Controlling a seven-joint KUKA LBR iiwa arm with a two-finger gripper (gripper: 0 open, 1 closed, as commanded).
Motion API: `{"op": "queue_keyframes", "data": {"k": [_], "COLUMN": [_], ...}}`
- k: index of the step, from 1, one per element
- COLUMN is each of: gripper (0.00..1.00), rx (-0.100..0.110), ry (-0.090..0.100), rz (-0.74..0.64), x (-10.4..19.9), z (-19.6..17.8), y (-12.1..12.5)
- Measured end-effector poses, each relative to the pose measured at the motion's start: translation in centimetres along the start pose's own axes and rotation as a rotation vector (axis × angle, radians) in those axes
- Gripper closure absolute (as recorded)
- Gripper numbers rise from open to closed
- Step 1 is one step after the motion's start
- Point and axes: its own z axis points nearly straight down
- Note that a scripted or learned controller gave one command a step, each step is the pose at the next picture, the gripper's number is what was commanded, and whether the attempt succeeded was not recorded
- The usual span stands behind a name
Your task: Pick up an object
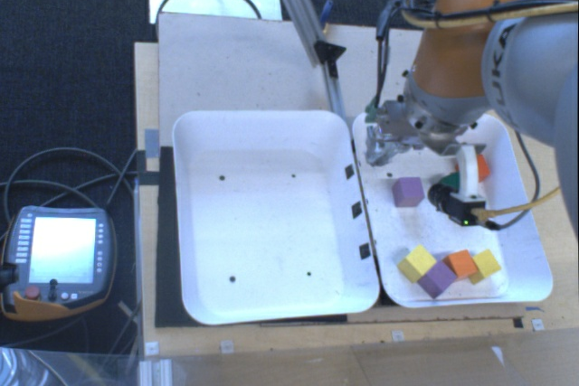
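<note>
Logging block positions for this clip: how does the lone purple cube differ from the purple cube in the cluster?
The lone purple cube stands apart mid-bin, near the gripper; the clustered purple cube touches a yellow cube and an orange cube. The lone one sits square to the view; the clustered one is turned diagonally. Both lie in the right white bin.

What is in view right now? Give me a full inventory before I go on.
Bins: 2, white, side by side; left bin, right bin.
Purple blocks: 2; one mid right bin, one at its near end.
Yellow blocks: 2, near end of the right bin.
Orange block: 1, between the yellow ones.
Teach pendant: 1, grey with orange, left of bench.
Arm: 1, grey and orange; gripper over right bin's far end.
</note>
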Motion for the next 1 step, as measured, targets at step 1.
{"op": "queue_keyframes", "data": {"k": [1], "gripper": [1.0], "rx": [0.0], "ry": [0.0], "rz": [0.0], "x": [5.51], "z": [1.43], "y": [1.63]}}
